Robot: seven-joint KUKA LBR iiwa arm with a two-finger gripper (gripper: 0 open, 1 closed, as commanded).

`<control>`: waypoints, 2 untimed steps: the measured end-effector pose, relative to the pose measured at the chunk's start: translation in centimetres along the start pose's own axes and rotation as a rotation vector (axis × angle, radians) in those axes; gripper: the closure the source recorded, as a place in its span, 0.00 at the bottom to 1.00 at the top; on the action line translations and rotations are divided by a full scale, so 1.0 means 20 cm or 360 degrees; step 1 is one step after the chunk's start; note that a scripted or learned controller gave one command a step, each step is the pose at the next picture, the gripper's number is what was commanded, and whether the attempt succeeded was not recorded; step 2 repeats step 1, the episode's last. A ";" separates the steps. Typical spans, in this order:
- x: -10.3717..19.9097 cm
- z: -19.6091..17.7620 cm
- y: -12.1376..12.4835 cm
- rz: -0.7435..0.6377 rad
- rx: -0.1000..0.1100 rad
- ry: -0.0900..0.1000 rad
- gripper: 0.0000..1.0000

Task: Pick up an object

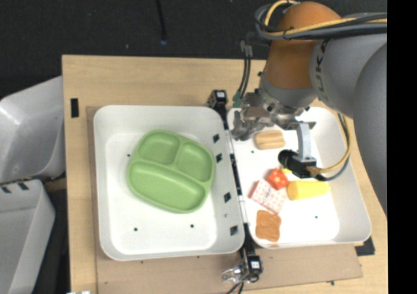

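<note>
The gripper (268, 123) hangs low over the right bin's (345, 218) far edge, just above a tan bread-like block (269, 139); I cannot tell its grip. Nothing looks lifted; the whole pick remains.

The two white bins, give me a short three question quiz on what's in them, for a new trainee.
1. True or false: the green divided plate lies in the left bin.
2. Which item in the right bin lies closest to the gripper?
A. the tan bread-like block
B. the yellow corn-like piece
C. the orange-brown piece
3. Fill in: the small red item sits just to the ____ of the yellow piece in the view.

Key: 1 true; 2 A; 3 left.
</note>
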State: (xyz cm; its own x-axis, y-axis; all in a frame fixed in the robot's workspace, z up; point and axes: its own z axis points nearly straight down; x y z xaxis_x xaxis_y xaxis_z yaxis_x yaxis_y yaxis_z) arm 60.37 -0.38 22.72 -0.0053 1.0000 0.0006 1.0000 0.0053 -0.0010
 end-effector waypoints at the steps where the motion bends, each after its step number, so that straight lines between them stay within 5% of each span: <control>1: 0.21 -0.03 -0.04 -0.0002 0.0000 0.0002 1.00; 2: 0.21 -0.03 -0.04 -0.0002 0.0000 0.0002 1.00</control>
